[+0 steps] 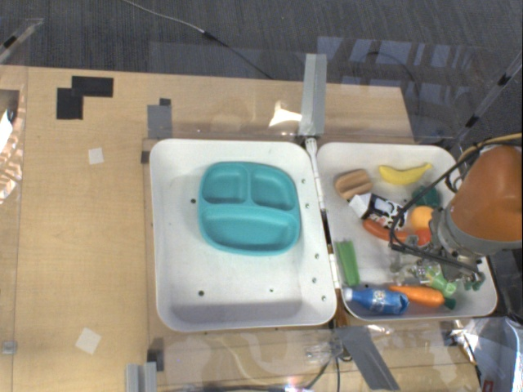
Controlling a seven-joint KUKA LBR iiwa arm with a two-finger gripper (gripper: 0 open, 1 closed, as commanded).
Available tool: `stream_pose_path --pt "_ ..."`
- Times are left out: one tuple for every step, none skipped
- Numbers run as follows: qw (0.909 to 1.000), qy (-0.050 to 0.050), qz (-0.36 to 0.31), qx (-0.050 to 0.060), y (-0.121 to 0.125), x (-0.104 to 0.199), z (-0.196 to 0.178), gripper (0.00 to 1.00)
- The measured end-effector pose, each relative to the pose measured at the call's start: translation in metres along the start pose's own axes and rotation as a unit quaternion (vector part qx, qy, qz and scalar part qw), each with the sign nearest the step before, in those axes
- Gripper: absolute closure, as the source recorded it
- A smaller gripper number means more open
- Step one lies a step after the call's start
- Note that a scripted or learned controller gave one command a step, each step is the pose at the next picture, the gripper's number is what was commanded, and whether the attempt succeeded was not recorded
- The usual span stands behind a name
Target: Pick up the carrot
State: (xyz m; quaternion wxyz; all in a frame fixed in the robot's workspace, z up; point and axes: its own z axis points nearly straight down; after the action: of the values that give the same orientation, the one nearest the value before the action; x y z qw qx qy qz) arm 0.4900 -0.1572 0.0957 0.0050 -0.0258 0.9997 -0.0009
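Observation:
The carrot (417, 295) is a long orange piece lying flat near the front wall of the right bin (482, 305), next to a blue bottle (377, 300). My gripper (434, 266) hangs low over the right side of that bin, just above and behind the carrot, under the arm's orange band (490, 196). The arm's body hides part of the bin's right side. Nothing shows as held.
The right bin also holds a banana (403, 172), a tan bun (353, 183), a black-and-white packet (382, 210), an orange ball (421, 218), a red-orange stick (377, 229), a green bar (348, 261) and a small green piece (446, 285). A teal divided plate (248, 207) lies in the left bin (176, 243).

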Motion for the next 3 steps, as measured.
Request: stream_pose_path --pt "0.9985 -0.004 0.055 0.0 -0.025 -0.1 0.007 0.0" --pt "0.9981 -0.003 0.062 0.001 -0.053 -0.066 0.006 0.0" --pt "0.9981 -0.003 0.062 0.001 -0.053 -0.066 0.006 0.0"
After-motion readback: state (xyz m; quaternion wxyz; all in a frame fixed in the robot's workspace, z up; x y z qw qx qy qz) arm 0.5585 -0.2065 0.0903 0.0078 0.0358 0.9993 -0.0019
